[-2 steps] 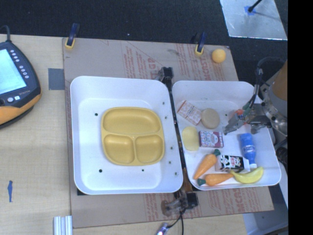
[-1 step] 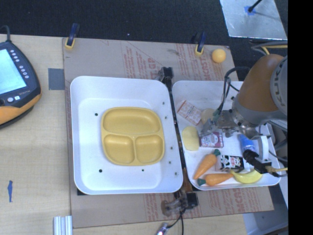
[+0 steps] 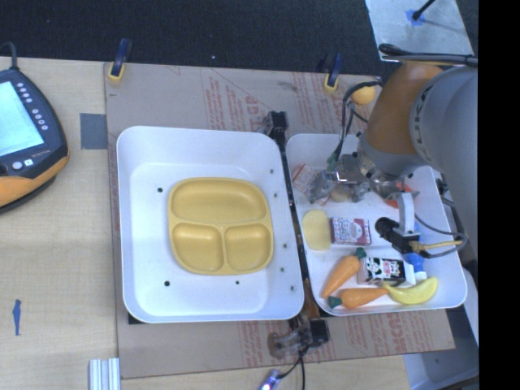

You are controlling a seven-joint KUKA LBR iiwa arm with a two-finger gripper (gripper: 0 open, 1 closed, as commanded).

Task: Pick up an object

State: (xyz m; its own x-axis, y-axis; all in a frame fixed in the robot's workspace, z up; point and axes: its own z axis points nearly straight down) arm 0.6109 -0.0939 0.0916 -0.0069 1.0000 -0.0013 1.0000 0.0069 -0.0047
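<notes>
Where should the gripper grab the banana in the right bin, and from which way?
Grip the banana across its middle, coming straight down from above. It lies flat near the near corner of the right bin, curving up toward the right, so its narrow width suits two fingers. A carrot touches its left end and a small carton sits just behind, so the middle probably leaves the most room.

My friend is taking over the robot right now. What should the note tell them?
Gripper: low over the back of the right bin; open or shut can't be told, nothing seen held.
Things: two carrots, banana, pale yellow block, small pink-and-white box, all lying in the right bin. Yellow divided tray sits in the left bin.
Done: nothing lifted yet.
Left: grab one object and raise it.
</notes>
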